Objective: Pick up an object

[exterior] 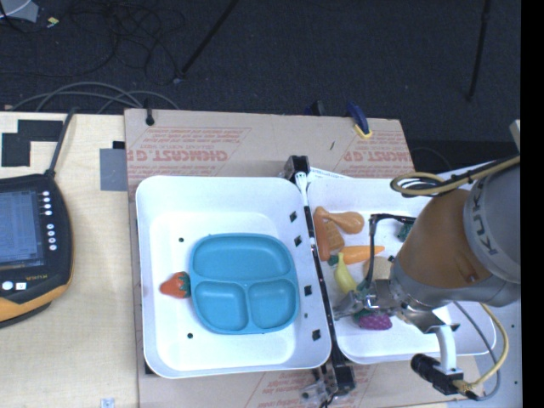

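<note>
At the far left of the frame I see a control tablet (25,240) lying on the surface (93,347). Next comes the left bin (161,202), holding a blue divided plate (244,282) with a small red strawberry toy (176,285) touching its left edge. Right of centre, the right bin (374,359) holds a cluster of toy food: a tan drumstick shape (333,225), a carrot (364,253), a yellow piece (343,277) and a purple grape bunch (375,320). The gripper (364,303) sits low over that cluster, just above the grapes; I cannot tell whether it is released or clenched. I judge these toys light, stiff and a bit slick. The grapes look the nearest pick, best taken across the narrow middle.
</note>
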`<state>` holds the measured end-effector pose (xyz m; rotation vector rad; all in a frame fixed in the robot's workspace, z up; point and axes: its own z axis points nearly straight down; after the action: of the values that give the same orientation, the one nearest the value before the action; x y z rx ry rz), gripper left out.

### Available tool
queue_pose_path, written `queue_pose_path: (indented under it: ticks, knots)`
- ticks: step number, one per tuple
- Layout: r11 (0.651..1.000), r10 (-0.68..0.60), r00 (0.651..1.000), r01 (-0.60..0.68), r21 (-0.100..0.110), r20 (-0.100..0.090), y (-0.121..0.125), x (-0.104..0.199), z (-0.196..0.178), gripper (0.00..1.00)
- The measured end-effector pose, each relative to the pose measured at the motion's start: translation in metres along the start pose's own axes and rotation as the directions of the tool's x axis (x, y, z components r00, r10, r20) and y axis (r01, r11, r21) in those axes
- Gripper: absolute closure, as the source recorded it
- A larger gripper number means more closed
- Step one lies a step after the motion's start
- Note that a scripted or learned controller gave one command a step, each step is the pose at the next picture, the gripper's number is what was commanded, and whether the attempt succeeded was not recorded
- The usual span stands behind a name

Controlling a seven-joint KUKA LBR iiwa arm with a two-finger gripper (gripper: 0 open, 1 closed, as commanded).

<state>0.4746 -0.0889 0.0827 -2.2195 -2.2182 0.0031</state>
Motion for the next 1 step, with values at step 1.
queue_pose_path:
  ticks: [1]
  knots:
    - [1.0,0.007,1.0,-0.007,-0.002,0.001,0.001,-0.0036,-0.0152,1.0]
